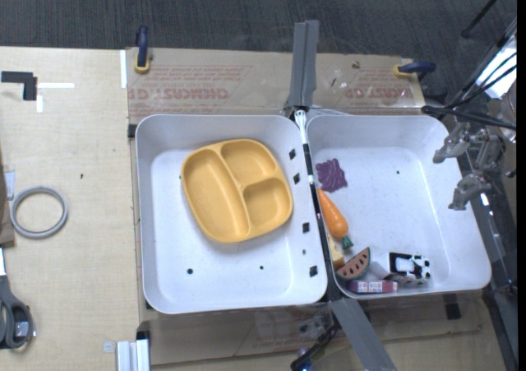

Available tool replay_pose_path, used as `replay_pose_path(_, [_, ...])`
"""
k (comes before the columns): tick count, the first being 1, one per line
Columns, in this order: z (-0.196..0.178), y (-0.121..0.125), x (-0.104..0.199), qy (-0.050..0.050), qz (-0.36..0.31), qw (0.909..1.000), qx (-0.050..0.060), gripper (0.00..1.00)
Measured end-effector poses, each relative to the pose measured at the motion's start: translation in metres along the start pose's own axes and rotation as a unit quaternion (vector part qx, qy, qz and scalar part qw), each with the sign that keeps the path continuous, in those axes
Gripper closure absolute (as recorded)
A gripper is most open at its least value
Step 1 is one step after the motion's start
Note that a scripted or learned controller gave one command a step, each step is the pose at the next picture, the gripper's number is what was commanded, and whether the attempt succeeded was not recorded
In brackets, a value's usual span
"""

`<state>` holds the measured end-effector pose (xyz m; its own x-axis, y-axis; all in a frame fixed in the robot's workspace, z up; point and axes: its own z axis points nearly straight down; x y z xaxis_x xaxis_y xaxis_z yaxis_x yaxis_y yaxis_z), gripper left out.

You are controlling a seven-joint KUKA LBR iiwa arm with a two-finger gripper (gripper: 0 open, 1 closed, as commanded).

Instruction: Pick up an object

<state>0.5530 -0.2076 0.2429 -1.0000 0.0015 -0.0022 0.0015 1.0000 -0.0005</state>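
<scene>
**A:** Where is the pincer?

**B:** The gripper (457,173) sits at the 3 o'clock edge of the right bin (386,197), over its right rim. From this slant, I cannot tell whether it is spread or pressed together. Nothing shows in its grasp.

**A:** And the things to pick?

**B:** All of them lie in the right bin, well apart from the gripper. A purple grape bunch (330,173) lies at the gripper's 9 o'clock, close to the wall shared with the left bin (156,221). An orange carrot (332,215) lies just beyond the grapes' 6 o'clock, along that same wall, a little below the gripper's 9 o'clock.

**A:** Anything nearer?

**B:** A black-and-white toy (409,266) at the gripper's 7 o'clock is the nearest, by the bin's front wall. A watermelon slice (353,263) lies to that toy's 9 o'clock, just past the carrot's leafy end. A pink-and-white box (371,285) is pressed against the front wall, at the slice's 5 o'clock.

**A:** The other bin?

**B:** It holds a yellow divided plate (237,190), lying flat near its centre. On the bench at the far 9 o'clock side there is a grey tape roll (37,211), with scissors (12,322) at its 6 o'clock.
</scene>
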Motion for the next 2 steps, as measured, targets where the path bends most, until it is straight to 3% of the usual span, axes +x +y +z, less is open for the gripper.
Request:
replay_pose_path(1, [0.029,0.024,0.011,0.0,0.196,0.9805,0.0,0.0])
replay_pose_path(2, [0.0,-0.003,-0.009,0.0,0.37,0.929,0.001,0.0])
